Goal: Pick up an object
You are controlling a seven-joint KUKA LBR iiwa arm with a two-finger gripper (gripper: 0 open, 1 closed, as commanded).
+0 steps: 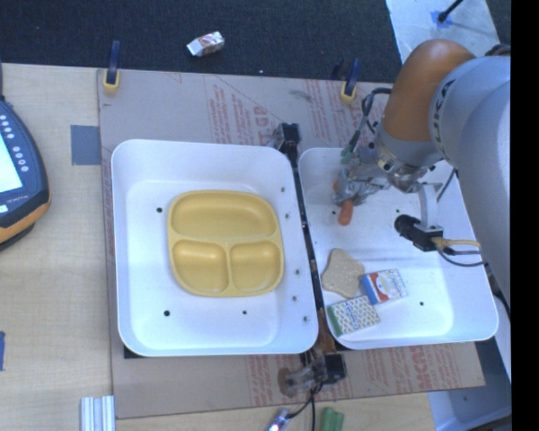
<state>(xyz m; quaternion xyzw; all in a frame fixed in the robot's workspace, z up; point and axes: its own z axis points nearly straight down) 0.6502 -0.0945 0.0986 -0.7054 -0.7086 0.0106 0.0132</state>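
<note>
The small orange object (345, 213) lies in the right bin (449, 326) just under the gripper (350, 191), which hovers close above, seemingly lined up for a grasp; its opening cannot be told.

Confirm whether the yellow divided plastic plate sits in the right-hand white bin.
No: the yellow divided plastic plate lies in the left white bin.

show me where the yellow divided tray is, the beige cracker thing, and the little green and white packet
yellow divided tray (225, 242), camera view, its central ridge.
beige cracker (341, 273), camera view, its middle.
green and white packet (353, 315), camera view, its printed top face.
</note>
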